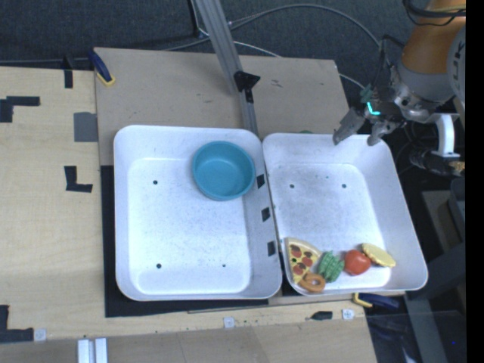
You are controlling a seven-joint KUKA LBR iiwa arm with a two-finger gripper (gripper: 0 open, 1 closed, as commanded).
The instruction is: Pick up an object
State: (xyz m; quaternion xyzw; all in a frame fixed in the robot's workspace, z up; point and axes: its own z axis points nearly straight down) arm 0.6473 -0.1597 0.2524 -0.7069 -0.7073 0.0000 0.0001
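Note:
My gripper [358, 134] hangs open above the far right corner of the right bin [340, 195], its two dark fingers spread with nothing between them. Along that bin's near edge lie a pizza slice toy [302, 257], a green leafy piece [329, 265], a red tomato [357, 262], a yellow piece [378, 255] and an orange ring [313, 282]. A blue bowl [222, 170] rests at the far right of the left bin [151, 233].
A slanted metal pole [227, 51] runs down to the ridge between the bins. Cables [318, 21] trail across the dark backdrop. The arm's orange band [435, 40] sits at the upper right.

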